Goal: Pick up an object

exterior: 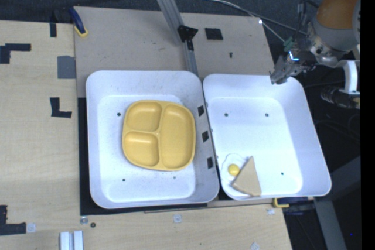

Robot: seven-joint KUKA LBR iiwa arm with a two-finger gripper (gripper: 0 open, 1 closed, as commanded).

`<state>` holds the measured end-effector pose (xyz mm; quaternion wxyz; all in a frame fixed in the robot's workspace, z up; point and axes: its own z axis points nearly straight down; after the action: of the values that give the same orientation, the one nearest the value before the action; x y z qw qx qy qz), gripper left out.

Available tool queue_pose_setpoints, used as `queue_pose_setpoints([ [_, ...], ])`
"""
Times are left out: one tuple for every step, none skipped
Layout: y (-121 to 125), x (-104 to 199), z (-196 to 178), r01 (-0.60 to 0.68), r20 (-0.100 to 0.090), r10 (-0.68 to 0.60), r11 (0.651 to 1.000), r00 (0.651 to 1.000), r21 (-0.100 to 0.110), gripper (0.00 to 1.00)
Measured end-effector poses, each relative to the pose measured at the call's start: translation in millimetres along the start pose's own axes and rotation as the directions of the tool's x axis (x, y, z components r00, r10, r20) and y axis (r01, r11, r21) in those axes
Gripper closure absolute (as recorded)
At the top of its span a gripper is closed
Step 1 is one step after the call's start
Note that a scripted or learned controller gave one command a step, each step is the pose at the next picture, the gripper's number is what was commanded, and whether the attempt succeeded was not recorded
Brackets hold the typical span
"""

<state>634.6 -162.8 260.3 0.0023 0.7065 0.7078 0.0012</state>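
A yellow divided plate [159,134] lies in the left bin [105,88]. In the right bin [293,126], near its front left corner, rest a tan wedge-shaped piece [248,178] and a small fried-egg toy [233,168], white with a yellow yolk, touching each other. My gripper [283,74] hangs over the right bin's back right corner, far from all of these. Nothing shows between its fingers.
The arm [337,6], grey with an orange band, comes in from the upper right. A grey metal bar [170,6] slants down to the gap between the bins at the back. A blue-and-yellow clamp [78,23] sits at the bench's back left.
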Motion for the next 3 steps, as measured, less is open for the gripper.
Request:
queue_pose_setpoints([
  [-13.2, 49.3, -3.7, 0.002, -0.002, -0.002, 1.000, 1.000, 0.006, 1.00],
  [-18.4, 96.0, 3.1, 0.003, -0.002, -0.003, 1.000, 1.000, 0.008, 1.00],
  [-43.5, 140.9, 9.2, 0.003, -0.002, -0.003, 1.000, 1.000, 0.009, 1.00],
])
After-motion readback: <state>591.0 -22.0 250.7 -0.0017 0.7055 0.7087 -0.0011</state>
